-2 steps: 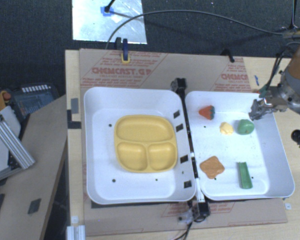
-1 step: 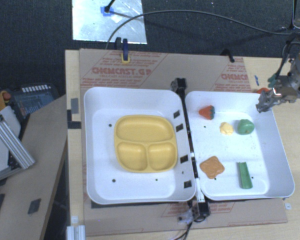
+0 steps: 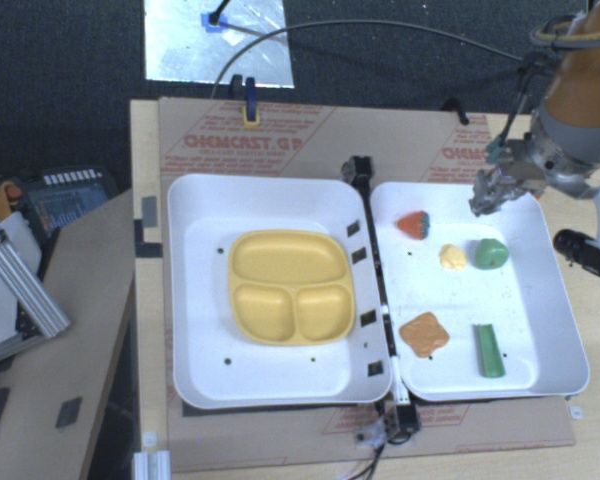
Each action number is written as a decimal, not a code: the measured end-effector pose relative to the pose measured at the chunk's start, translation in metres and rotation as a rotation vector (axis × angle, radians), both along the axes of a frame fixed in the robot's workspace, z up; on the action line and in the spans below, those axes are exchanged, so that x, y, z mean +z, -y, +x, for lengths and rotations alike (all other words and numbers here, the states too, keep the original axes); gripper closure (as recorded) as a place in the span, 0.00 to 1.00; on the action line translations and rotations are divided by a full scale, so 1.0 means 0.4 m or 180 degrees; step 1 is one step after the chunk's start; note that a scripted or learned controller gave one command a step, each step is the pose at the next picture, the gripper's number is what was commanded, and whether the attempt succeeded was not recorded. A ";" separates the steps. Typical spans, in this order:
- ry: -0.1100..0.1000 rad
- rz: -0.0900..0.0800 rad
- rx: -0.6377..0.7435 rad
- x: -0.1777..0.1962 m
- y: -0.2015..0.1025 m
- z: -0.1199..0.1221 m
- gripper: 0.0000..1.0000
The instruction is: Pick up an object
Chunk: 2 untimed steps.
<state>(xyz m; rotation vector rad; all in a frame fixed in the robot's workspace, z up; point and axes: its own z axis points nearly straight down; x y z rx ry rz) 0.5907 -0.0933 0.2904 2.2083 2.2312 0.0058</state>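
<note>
Here the claw (image 3: 486,196) hangs over the back edge of the right bin (image 3: 550,368), near its far right corner, at the end of the grey arm (image 3: 580,88) with its orange band. Whether it is open or closed cannot be told from this angle, and nothing is visibly held in it.

Five small things lie in that bin. A red strawberry-like piece (image 3: 413,224) sits toward the back left, nearest the claw but apart from it. A pale yellow lump (image 3: 452,258) and a round green piece (image 3: 491,254) lie just beside each other in the middle. Toward the front, an orange-brown flat piece (image 3: 424,334) lies left, and a long green stick (image 3: 489,350) right.

The left bin (image 3: 195,368) carries a yellow divided plate (image 3: 288,286) with three compartments. Both bins rest on a cardboard sheet (image 3: 280,138) on the bench (image 3: 90,268).
</note>
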 end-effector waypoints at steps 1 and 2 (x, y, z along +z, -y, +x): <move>-0.0002 -0.0003 -0.0005 -0.038 -0.141 0.052 1.00; -0.0002 -0.0001 -0.0005 -0.080 -0.275 0.102 1.00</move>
